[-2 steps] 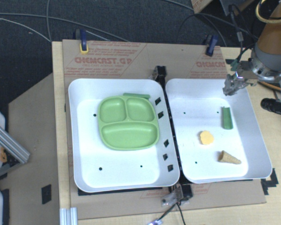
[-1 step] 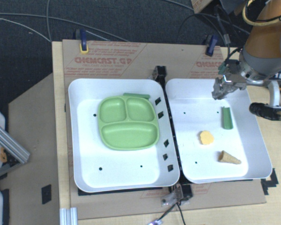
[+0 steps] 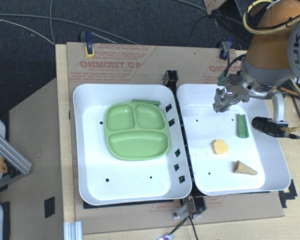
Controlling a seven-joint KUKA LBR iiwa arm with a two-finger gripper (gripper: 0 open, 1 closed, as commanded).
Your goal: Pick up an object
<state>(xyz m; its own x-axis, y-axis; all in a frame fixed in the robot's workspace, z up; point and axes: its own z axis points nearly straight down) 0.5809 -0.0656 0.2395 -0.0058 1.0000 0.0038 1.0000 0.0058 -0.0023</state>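
Note:
In the right bin [image 3: 270, 181] lie three small things: a green stick-shaped piece [image 3: 242, 125], a round yellow piece [image 3: 220, 147] and a tan wedge [image 3: 245, 168]. My gripper [image 3: 222, 104] hangs over the back part of that bin, to the left of the green piece and behind the yellow one. Nothing shows between its fingers. The left bin [image 3: 90, 179] holds a green divided plate [image 3: 137, 131].
A black clip row runs along the seam between the bins [image 3: 176, 139]. The orange and grey arm [image 3: 272, 39] fills the back right. Cables trail over the right bin's far edge [image 3: 275, 126]. A cardboard sheet [image 3: 65, 134] lies under both bins.

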